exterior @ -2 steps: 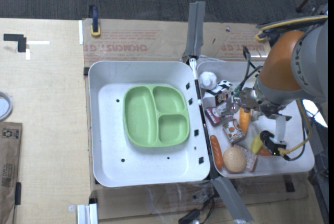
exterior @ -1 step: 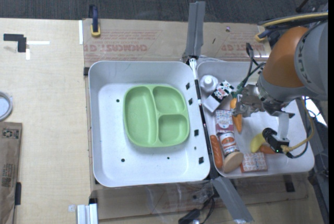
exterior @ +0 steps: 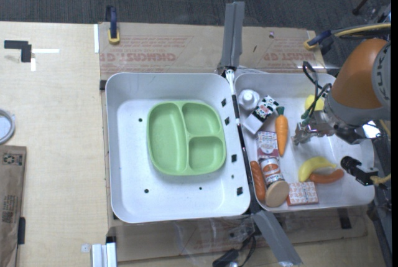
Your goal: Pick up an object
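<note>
Two shallow white bins side by side on a pale wooden surface (exterior: 50,91), with cardboard under their far edges. In the left bin (exterior: 124,135): a green divided plate (exterior: 185,137) with three compartments, lying roughly in the middle. In the right bin (exterior: 348,197): a cluster of small items along the left wall. Near the far end, a small white bottle (exterior: 249,98), and just beside it a black-and-white carton (exterior: 266,108). Nearer the middle, an orange carrot (exterior: 282,134) lying lengthwise, touching or almost touching a red-and-white packet (exterior: 267,144). Toward the near end, a can (exterior: 273,180) on its side, with a red-orange sausage-like item (exterior: 257,179) along its left. At the near edge, a small pink box (exterior: 303,193). Right of that, a yellow banana (exterior: 316,167) lying on or against an orange hot-dog-like piece (exterior: 326,177). Reaching in from the right, the grey arm with its orange band (exterior: 360,76), wrist low over the right bin. End effector (exterior: 303,134) in the open middle of that bin, just right of the carrot and above the banana in the view, nothing seen between its tips; open or closed, cannot tell from this angle. A bit of yellow-green (exterior: 310,104) visible beside the wrist, identity unclear.
</note>
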Robot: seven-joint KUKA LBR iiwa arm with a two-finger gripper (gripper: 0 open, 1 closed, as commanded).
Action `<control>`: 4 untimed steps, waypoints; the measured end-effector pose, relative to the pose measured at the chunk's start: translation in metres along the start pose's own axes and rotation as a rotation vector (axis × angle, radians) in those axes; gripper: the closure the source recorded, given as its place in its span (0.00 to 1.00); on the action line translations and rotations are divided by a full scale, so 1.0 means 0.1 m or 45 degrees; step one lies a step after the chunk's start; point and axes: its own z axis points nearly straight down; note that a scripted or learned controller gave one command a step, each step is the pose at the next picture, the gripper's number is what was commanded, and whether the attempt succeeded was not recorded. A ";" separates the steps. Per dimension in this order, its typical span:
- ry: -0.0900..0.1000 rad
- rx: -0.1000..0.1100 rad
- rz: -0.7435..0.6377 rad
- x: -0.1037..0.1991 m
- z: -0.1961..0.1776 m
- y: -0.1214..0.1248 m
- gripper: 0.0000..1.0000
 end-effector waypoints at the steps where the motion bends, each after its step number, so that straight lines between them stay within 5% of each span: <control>1: 0.000 0.000 0.000 0.00 0.00 0.00 0.00; 2: -0.002 -0.004 -0.190 0.41 -0.01 0.53 0.00; 3: 0.002 0.004 0.152 0.50 0.01 -0.53 0.00; 4: 0.000 -0.001 -0.262 -0.07 0.00 -0.50 0.00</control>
